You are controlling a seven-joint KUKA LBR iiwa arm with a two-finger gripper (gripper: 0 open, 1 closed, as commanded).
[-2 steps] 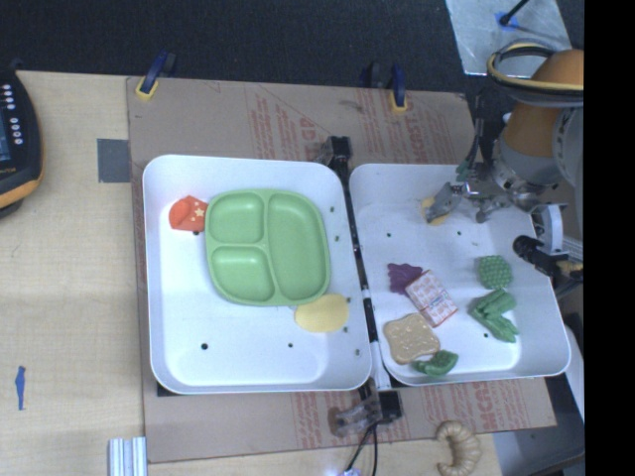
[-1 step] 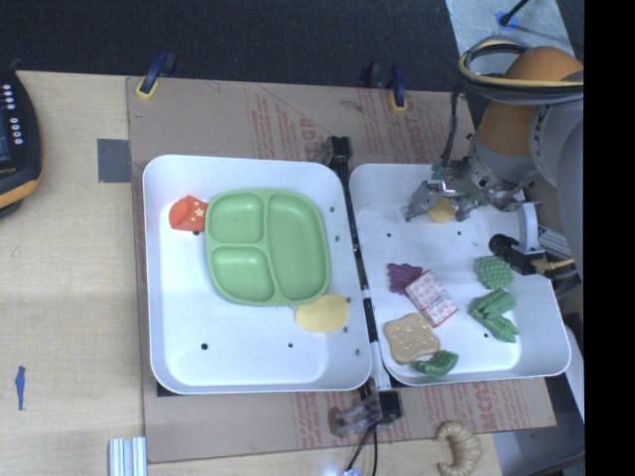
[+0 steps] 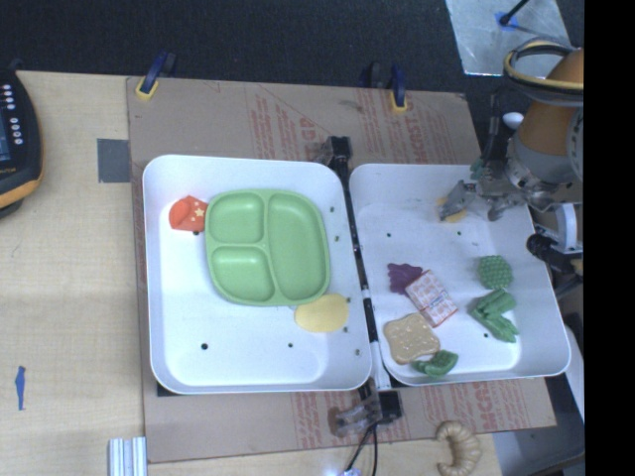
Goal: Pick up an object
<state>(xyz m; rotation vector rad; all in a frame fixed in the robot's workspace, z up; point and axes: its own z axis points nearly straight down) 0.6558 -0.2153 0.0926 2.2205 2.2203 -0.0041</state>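
My gripper (image 3: 475, 204) hangs over the far part of the right bin (image 3: 541, 365), fingers spread open with nothing between them. A tiny yellow speck lies by its left fingertip. Nearer the front of this bin lie a purple piece (image 3: 404, 276), a pink-and-white packet (image 3: 432, 298), a bread slice (image 3: 411, 337), a small green piece (image 3: 437, 364), a round green broccoli (image 3: 494, 271) and a green leafy piece (image 3: 495, 317). All of them are apart from the gripper.
The left bin (image 3: 179, 365) holds a green divided plate (image 3: 268, 246), a red piece (image 3: 187, 213) at its upper left and a yellow piece (image 3: 321, 313) below it. A black controller (image 3: 15, 147) sits at the far left. A tan curled object (image 3: 458, 446) lies in front of the bins.
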